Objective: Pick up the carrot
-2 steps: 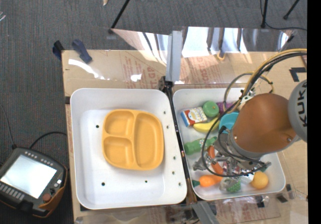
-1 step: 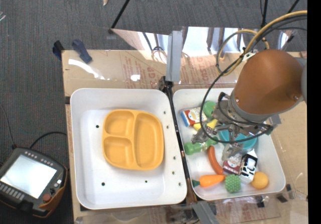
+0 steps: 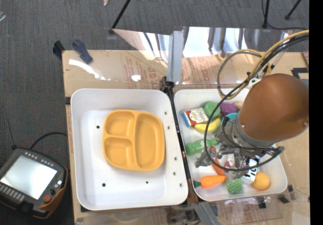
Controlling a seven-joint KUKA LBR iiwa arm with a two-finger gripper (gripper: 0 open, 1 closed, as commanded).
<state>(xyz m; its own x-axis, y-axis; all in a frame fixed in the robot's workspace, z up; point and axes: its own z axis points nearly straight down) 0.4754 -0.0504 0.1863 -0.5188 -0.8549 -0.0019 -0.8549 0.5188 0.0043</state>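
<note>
Risks closing on the green toy (image 3: 234, 186) just right of the carrot (image 3: 212, 181), with tool (image 3: 224, 161) opening impossible to tell.

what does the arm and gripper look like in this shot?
The arm ends toward the camera in a rounded orange-brown dome with a grey metal ring beneath. Black and pale yellow cables loop off its upper left. The gripper below is dark grey metal with thin linkages.
</note>
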